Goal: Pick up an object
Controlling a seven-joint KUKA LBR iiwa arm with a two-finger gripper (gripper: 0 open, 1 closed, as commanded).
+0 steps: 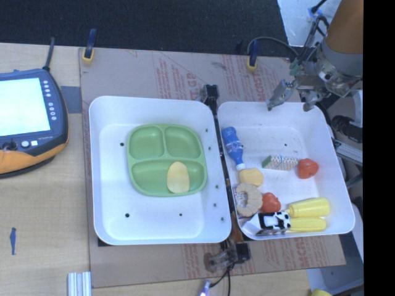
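Nearest the camera, two shallow white plastic bins sit side by side: the left bin [111,227] holds a green divided plate [145,165] with a pale yellow oval piece [178,177] on it. No writing is legible anywhere. In the right bin [336,165] lie two yellow corn cobs [307,214], a blue bottle [232,145] and a red ball [307,168]. Above its far right corner hangs the two-finger gripper [290,98], jaws apart, holding nothing.

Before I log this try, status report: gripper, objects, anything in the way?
Two-finger gripper open, holding nothing, above right white bin's far rim. Red ball, blue bottle, yellow cylinders lie untouched in it. Nothing between gripper and toys.
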